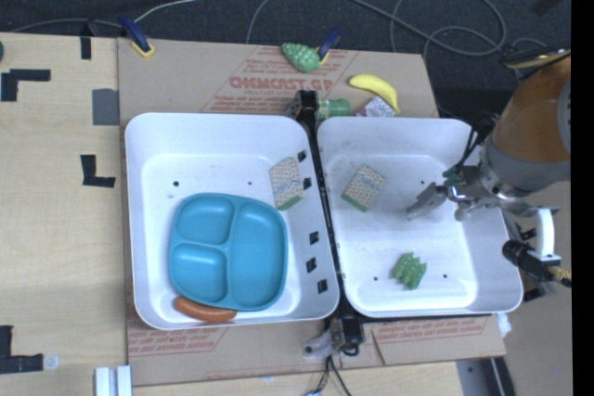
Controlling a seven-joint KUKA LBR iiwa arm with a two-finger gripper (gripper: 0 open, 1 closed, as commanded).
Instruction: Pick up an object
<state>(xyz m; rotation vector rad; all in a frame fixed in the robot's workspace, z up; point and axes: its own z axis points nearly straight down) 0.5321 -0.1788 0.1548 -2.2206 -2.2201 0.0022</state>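
End effector [429,201] low in right bin [390,133], open floor between sponge [362,186], green toy [407,270]

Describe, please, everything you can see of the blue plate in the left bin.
The blue plate is a glossy, plastic-looking tray with rounded corners, split into three compartments. It lies flat, right way up, on the floor of the left bin, towards the near wall. An orange sausage-shaped toy lies against its near edge.
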